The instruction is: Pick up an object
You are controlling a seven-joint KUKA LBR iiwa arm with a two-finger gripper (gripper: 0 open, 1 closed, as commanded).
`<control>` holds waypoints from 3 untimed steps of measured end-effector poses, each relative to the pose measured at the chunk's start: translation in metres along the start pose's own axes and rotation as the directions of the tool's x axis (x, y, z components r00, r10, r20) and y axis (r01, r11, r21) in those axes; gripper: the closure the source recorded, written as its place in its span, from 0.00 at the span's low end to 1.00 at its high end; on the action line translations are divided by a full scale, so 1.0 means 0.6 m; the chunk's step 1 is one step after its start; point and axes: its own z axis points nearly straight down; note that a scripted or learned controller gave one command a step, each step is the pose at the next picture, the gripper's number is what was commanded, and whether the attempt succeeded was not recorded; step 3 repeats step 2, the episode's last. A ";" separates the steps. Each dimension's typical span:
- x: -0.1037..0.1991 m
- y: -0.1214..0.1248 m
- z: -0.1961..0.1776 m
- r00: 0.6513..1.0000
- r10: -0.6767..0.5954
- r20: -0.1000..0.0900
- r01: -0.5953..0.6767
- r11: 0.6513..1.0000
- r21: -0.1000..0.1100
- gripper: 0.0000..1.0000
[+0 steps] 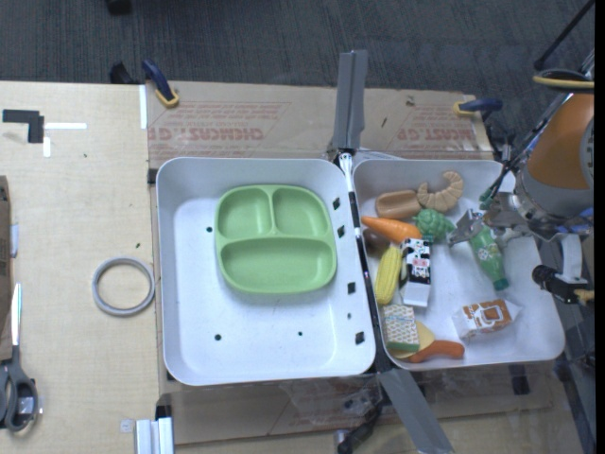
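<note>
The right bin holds several toy foods: a croissant, a brown bun, a carrot, broccoli, a corn cob, a black-and-white milk carton, a green bottle, an orange-and-white carton and a cracker pack. My gripper reaches in from the right, low over the bin's right half. It sits between the broccoli and the top of the green bottle, right at the bottle's upper end. Whether it touches the bottle is unclear.
The left bin carries a green divided plate. A grey divider runs between the bins. On the bench to the left lie a tape ring and scissors. The orange-banded arm hangs over the right bin's far right edge.
</note>
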 end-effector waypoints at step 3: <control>0.091 -0.020 -0.206 0.971 0.239 0.010 -0.239 0.971 -0.002 1.00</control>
